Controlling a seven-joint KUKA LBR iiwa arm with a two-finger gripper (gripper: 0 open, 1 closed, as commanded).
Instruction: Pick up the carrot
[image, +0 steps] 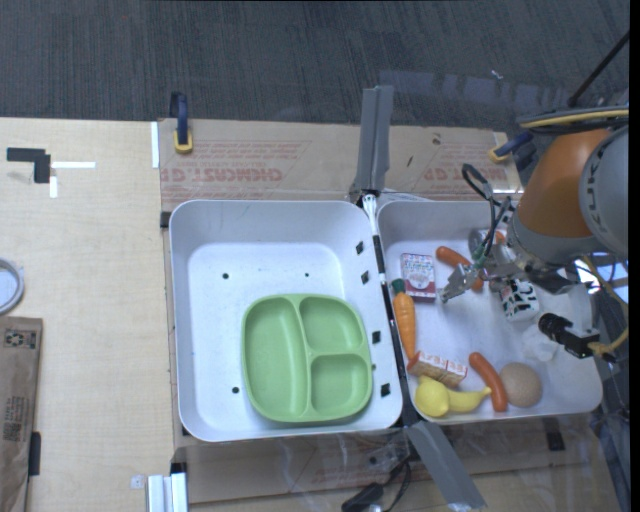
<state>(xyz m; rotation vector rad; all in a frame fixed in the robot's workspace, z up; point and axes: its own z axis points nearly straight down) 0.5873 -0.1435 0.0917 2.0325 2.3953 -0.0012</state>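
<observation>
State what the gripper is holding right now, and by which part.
Nothing is seen held. The gripper hovers over the right bin, near a small red piece. The carrot lies apart, along the bin's left wall.

1. I see a green divided plate (305, 357) in the left bin (200, 300), three compartments.
2. Right bin (570, 400): small pink-and-white box (418, 276) near the divider, upper part.
3. Yellow banana toy (445, 400) at the front edge, snack bar (441, 367) just above it.
4. Red sausage (489, 379) beside a beige egg (520, 384), front right.
5. Blue-and-yellow clamp (180, 122) on the cardboard behind the left bin.
</observation>
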